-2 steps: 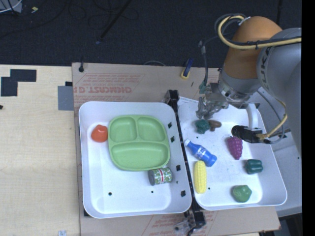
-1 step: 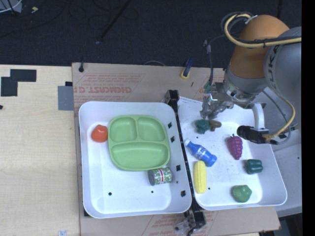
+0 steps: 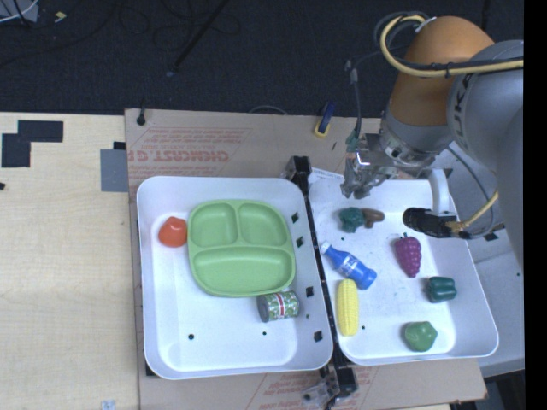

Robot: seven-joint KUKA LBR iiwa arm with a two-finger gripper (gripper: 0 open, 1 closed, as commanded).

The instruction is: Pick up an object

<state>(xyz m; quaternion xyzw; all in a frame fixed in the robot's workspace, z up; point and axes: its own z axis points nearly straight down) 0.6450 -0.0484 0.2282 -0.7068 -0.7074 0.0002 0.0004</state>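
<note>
Altogether one corn cob [image 3: 347, 307], one bottle [image 3: 349, 264]

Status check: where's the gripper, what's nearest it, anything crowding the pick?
Gripper above right bin, far end, nothing between fingers. Nearest: teal toy just below it. Brown piece touching the toy; blue bottle lies apart.
</note>
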